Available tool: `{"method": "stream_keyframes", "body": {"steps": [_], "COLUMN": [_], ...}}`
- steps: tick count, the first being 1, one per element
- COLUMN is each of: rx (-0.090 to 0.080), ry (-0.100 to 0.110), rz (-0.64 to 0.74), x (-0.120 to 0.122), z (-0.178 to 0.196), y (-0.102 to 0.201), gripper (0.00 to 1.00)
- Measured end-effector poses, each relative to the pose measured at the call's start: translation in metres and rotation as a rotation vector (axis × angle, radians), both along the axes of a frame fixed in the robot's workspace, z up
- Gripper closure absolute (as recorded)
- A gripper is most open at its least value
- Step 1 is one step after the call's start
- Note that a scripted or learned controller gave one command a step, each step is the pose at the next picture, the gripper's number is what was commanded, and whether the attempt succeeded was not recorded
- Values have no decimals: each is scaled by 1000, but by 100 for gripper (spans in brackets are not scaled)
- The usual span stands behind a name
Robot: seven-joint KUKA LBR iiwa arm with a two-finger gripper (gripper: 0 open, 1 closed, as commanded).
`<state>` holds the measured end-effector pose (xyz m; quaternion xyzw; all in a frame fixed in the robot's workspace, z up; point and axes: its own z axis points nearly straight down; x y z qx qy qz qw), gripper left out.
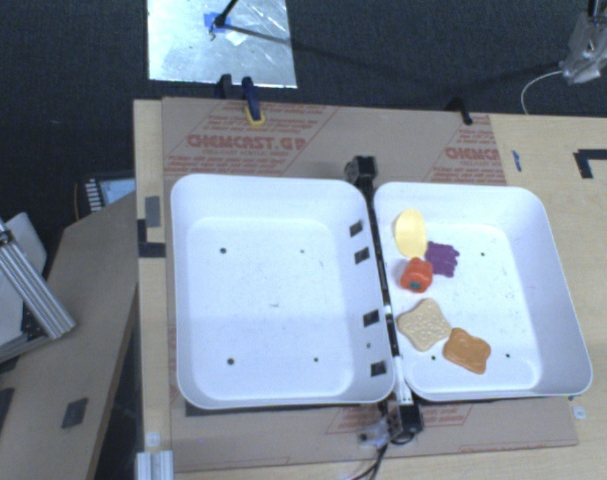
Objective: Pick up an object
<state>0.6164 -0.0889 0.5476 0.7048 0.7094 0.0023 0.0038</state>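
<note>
Several small objects lie in the right bin (543,268), gathered near its left wall. A pale yellow piece (410,233) lies farthest back, with a purple piece (442,257) just to its right. An orange-red piece (416,274) sits right in front of those two. Nearer the front lie a tan toast-shaped piece (423,325) and an orange-brown one (466,350) beside it. None of them is held by anything.
The left bin (268,193) stands beside the right one, joined by a dark hinge strip (375,268). Both rest on a cardboard sheet (283,133) on the bench. A small grey device with a white cable (588,53) hangs at the top right.
</note>
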Motion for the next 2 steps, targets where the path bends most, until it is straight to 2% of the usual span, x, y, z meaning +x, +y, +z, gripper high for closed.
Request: {"method": "stream_keyframes", "body": {"steps": [1, 2], "rx": [4, 2], "ry": [14, 1], "rz": [3, -7], "x": [-3, -77], "z": [-76, -8], "y": [59, 30], "gripper": [100, 100]}}
